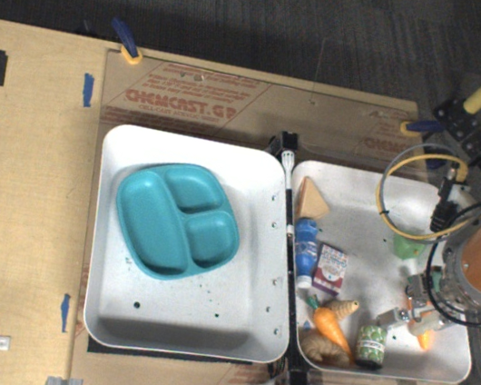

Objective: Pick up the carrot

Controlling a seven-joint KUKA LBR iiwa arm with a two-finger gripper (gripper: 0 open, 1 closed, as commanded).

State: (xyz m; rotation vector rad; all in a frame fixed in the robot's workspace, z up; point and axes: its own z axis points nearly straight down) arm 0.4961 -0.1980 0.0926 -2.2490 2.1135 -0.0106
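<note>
The carrot [332,327] is orange with a pale stub end and lies slantwise near the front left of the right bin [378,197]. It rests against a brown lumpy item [317,346] and just left of a small green can [370,345]. My gripper [413,310] hangs low over the right side of that bin, about a hand's width right of the carrot and just above and right of the can. Nothing shows clearly between its tips.
The left bin [110,302] holds a teal divided plate [178,219]. Also in the right bin are a blue bottle [305,246], a small carton [330,269], a tan wedge [311,197], a green item [408,248] and a small orange piece [424,339]. Cables loop above the wrist.
</note>
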